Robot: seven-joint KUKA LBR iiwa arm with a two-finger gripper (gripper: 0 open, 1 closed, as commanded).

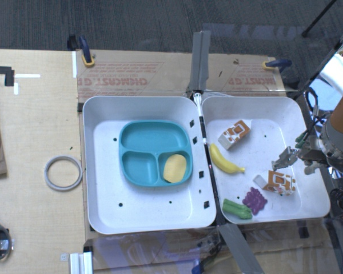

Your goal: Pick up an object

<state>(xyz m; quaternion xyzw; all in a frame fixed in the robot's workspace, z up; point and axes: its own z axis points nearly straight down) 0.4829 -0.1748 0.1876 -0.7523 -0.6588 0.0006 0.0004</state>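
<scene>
Pincer: we place the pincer (292, 157) at the right edge of the right bin (257, 108), low over the floor; whether its fingers are spread or pressed together we cannot tell, since the metal parts blur into one grey cluster.
Nearest thing: the orange-and-white block (280, 182) lies just below the pincer in the frame, slightly toward the lower left, apart from it as far as we can judge.
Long axis: the block's long side runs roughly left to right, tilted down to the right.
Neighbours: purple grapes (254, 200) just left of the block; green pepper (236, 209) further to the lower left; banana (225, 160) left of centre, lying on a diagonal; a second orange-and-white block (235, 134) toward the upper middle.
Left bin: a blue tray (150, 138) holding a yellow round item (174, 168), well apart from the pincer.
Judgement: we read the lower block as the likely target; a short drop toward the frame's bottom would reach it.
Hidden: the arm (338, 131) is cut off at the right edge; fingertip contact is unreadable.
</scene>
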